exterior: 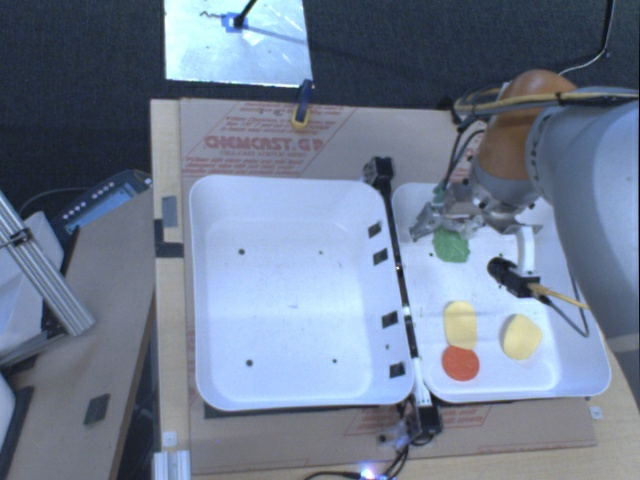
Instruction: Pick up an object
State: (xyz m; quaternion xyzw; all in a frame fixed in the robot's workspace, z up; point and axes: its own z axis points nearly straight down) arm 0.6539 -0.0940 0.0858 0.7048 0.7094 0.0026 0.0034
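You have the hand (452,224) low in the far end of the right bin (572,366), hanging off the grey arm (590,198) that comes in from the right, with the orange band (515,133) just above the wrist. The hand sits right over the top edge of a green piece (452,249), which lies on the bin floor near the far left corner. You cannot tell from this angle how wide the hand stands, or whether it touches the green piece. Nothing shows as gripped. Three more things lie toward the near end of the same bin, well apart from the hand: a pale yellow piece (460,322), an orange-red disc (461,364) just in front of it and nearly touching, and a yellow lump (521,337) to the right of those two. The left bin (290,298) sits just beside the right one, with a row of small black clips (381,257) along the shared edge. Both bins rest on a brown sheet with red print (265,140) laid on the bench (90,298). Beyond the bench, a shiny metal plate (235,28) lies on dark carpet.
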